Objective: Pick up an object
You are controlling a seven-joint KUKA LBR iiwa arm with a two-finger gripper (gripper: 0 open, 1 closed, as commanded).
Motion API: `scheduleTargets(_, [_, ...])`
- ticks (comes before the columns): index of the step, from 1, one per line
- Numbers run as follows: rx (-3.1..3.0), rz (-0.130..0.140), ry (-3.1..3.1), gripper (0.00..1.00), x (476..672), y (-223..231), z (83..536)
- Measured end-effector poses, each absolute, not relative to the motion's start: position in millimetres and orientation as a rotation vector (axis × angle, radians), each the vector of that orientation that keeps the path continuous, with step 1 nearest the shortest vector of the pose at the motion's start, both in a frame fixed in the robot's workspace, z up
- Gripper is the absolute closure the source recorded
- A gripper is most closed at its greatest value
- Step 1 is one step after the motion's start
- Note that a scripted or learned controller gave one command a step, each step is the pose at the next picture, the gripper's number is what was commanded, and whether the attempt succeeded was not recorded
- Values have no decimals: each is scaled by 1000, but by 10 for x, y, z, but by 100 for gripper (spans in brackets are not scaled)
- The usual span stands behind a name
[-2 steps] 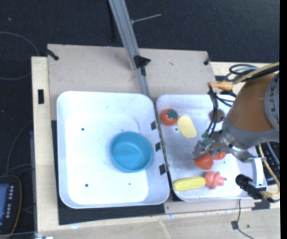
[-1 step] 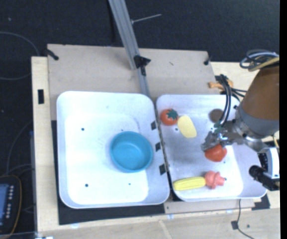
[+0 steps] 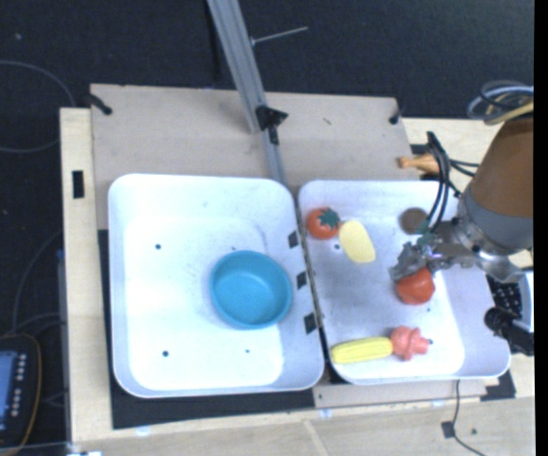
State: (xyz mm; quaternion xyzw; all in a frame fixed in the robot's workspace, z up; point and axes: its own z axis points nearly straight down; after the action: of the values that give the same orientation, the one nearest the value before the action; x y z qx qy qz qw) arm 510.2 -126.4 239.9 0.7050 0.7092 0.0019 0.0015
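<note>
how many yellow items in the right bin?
2. A yellow lemon-like piece lies near the bin's upper left, beside a small tomato; a yellow corn cob lies along the near edge. More could hide under the arm.

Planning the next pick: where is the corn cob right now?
The corn cob lies in the right bin, along its near edge, just left of the pink toy.

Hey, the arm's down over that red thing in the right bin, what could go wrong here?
1. The gripper sits at the upper left edge of the red ball, not centered, so it may slip off the round side.
2. A nudge might roll the ball toward the pink toy and corn below it.
</note>
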Motion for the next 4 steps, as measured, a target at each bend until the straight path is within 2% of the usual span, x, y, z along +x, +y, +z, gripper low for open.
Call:
scheduleTargets(1, [2211, 3, 2231, 100, 5381, -881, 2317])
scheduleTargets(3, [2213, 3, 2232, 100, 6069, -148, 2196])
scheduleTargets(4, [2211, 6, 2234, 100, 6384, 362, 2363])
